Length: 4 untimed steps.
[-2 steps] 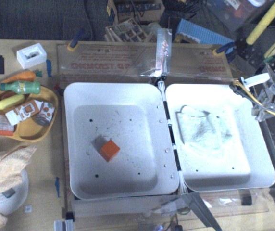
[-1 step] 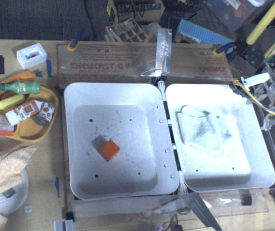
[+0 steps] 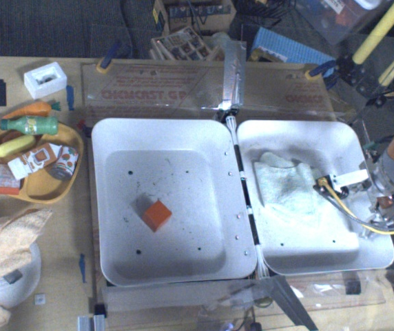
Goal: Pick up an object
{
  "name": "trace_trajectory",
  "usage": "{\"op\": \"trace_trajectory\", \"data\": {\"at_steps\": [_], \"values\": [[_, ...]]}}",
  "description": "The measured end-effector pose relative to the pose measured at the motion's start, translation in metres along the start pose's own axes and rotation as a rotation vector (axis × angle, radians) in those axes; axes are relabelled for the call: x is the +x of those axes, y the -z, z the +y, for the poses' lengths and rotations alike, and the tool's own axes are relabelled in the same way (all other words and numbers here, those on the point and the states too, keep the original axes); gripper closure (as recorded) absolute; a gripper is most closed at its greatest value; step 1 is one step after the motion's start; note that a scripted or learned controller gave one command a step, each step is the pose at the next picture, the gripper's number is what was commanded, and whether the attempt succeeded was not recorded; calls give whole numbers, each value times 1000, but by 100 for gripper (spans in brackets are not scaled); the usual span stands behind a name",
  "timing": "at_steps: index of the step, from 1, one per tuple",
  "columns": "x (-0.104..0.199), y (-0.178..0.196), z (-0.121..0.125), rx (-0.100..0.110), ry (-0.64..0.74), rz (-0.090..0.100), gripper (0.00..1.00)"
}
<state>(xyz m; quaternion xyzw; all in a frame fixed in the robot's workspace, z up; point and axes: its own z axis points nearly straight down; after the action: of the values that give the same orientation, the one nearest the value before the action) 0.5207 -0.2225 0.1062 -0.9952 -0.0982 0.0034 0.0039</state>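
An orange cube [image 3: 157, 214] lies on the floor of the left bin [image 3: 114, 143], a little left of its middle. In the right bin [image 3: 348, 140] a crumpled white cloth [image 3: 284, 182] is spread over the left half. My gripper [image 3: 381, 209] hangs low over the right bin's right edge, to the right of the cloth and far from the cube. Nothing shows in its grasp.
Left of the bins, a yellow bowl [image 3: 42, 188] holds toy food and a green bottle [image 3: 32, 125]. A small white box [image 3: 45, 79] sits behind it, and a beige cloth [image 3: 7, 240] lies in front. A clear plastic sheet [image 3: 156, 88] lies behind the bins.
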Motion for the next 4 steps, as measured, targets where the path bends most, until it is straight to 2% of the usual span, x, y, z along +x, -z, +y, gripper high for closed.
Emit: {"op": "trace_trajectory", "data": {"at_steps": [1, 2, 3, 4], "values": [[0, 0, 0, -1, 0, 1, 0], [46, 78, -69, -8, 152, 5, 0], [41, 96, -21, -9, 106, 6, 0], [65, 157, 11, -8, 60, 4, 0]]}}
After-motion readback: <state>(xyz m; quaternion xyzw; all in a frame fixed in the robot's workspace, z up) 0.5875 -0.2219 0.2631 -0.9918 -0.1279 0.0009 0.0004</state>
